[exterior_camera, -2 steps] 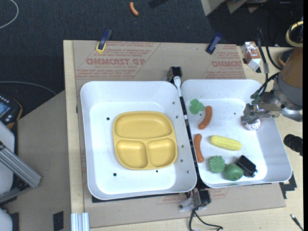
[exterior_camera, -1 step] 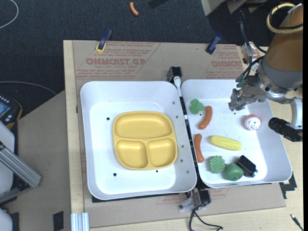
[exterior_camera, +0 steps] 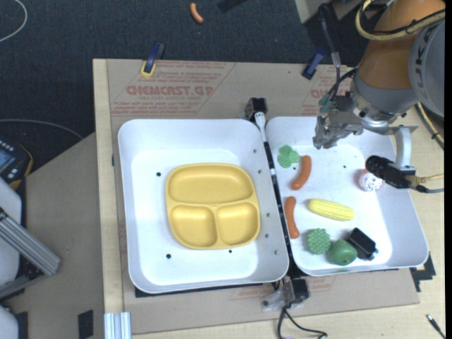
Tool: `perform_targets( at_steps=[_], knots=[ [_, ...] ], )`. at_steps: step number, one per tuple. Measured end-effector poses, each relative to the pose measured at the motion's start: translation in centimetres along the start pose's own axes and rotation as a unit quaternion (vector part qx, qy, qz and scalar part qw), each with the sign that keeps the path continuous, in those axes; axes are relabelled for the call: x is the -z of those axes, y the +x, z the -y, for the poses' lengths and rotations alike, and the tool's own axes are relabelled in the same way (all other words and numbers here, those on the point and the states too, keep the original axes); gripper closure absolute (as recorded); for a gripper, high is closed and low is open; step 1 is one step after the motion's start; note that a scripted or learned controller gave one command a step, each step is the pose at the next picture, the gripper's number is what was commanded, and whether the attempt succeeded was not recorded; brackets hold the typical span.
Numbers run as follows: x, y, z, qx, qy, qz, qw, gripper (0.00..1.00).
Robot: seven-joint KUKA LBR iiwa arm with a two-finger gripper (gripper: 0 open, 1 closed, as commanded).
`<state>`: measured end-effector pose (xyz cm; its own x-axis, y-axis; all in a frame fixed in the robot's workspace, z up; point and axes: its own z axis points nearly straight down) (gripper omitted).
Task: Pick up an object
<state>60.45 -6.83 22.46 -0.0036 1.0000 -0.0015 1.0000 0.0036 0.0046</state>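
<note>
An object to pick is not fixed by the task, but the upper sausage (exterior_camera: 302,172) looks the likeliest target: it lies in the right bin (exterior_camera: 402,221) just below and slightly left of the gripper (exterior_camera: 327,138), tilted, with the green broccoli piece (exterior_camera: 287,156) close by on its left. The gripper hangs over the bin's upper part with nothing visibly between its fingers; how wide they stand I cannot tell from this slant.

To do the step well, the fingers should probably straddle the sausage across its narrow width, so the wrist wants turning to match its tilt before descent, and the close should come at mid-length to keep it from pivoting out.

Room is fair. The bin's dividing wall (exterior_camera: 270,168) sits to the left beyond the broccoli, near enough to mind. Farther below the gripper lie the yellow corn (exterior_camera: 331,209), a second sausage (exterior_camera: 290,217) and a cluster of green pieces (exterior_camera: 329,246) with a black block (exterior_camera: 361,243). Open floor lies right of the sausage.
</note>
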Motion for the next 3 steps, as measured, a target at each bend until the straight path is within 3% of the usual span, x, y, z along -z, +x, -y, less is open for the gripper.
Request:
perform_targets(
  at_steps=[1,3],
  knots=[
    [1.0,3.8,-3.8,0.001,-0.001,-0.001,1.0000,1.00],
    [-0.8,4.7,-5.4,-0.001,0.004,-0.001,1.0000,1.00]
  ],
)
